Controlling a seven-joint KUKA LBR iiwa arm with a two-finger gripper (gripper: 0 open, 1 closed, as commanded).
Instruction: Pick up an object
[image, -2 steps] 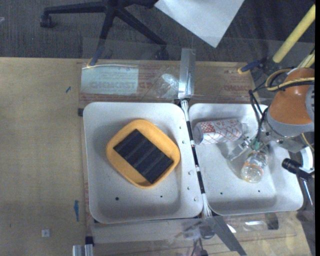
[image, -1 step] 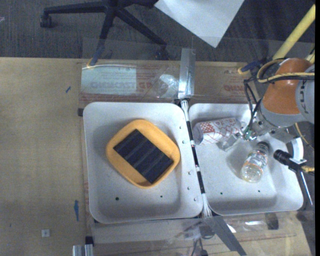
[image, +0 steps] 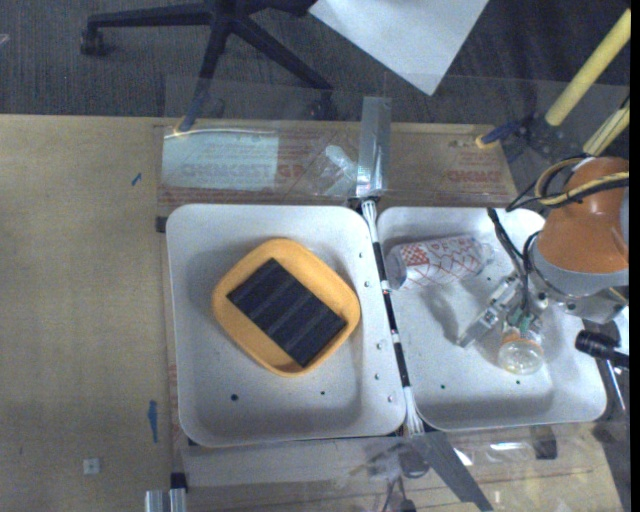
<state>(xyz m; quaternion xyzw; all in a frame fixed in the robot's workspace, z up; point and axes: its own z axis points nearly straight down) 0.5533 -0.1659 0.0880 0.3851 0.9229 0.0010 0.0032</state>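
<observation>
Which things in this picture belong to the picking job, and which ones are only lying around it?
Belonging to the job:
- gripper, low in the right bin
- clear round object beside it
- red-and-white patterned packet, same bin
- yellow tray with dark panel, in the left bin

Just lying about:
- office chair base
- white sheet
- plastic wrap behind the bins

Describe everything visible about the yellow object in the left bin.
The yellow object is a flat, rounded-corner square slab with a thick yellow-orange rim framing a dark panel crossed by thin lines, like a small solar panel. It looks like plastic. It lies flat near the middle of the left bin, turned diagonally to the bin's walls, resting on the floor with nothing else touching it.
</observation>
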